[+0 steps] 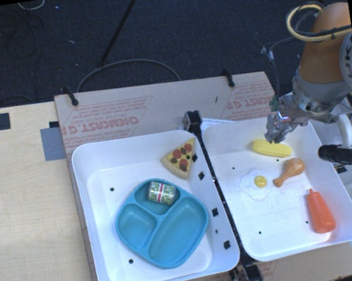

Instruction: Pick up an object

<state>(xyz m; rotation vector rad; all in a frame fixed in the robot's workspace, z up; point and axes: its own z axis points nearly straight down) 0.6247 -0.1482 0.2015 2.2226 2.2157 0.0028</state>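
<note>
At the far left of the frame, a pale wooden surface (pixel 22 214) is seen, with a sheet of cardboard (pixel 132 113) laid to its right under two white bins. In the left bin (pixel 93 163), a blue divided plate (pixel 163 223) is placed toward the lower middle, and a small striped can (pixel 161 192) is lying in its upper compartment. A toy pizza slice (pixel 181 158) is set at the upper right of that bin, apart from the plate. In the right bin (pixel 336 230), a toy fried egg (pixel 256 183) is found near the centre, with a toy drumstick (pixel 289 171) just to its right. A yellow corn cob (pixel 271 148) is lying above them, and an orange bottle (pixel 319 211) is placed at the lower right. At the upper right of the frame, the tool (pixel 278 131) is positioned directly over the left end of the corn cob; whether its fingers are wide or narrow cannot be told, and nothing is visibly gripped.
</note>
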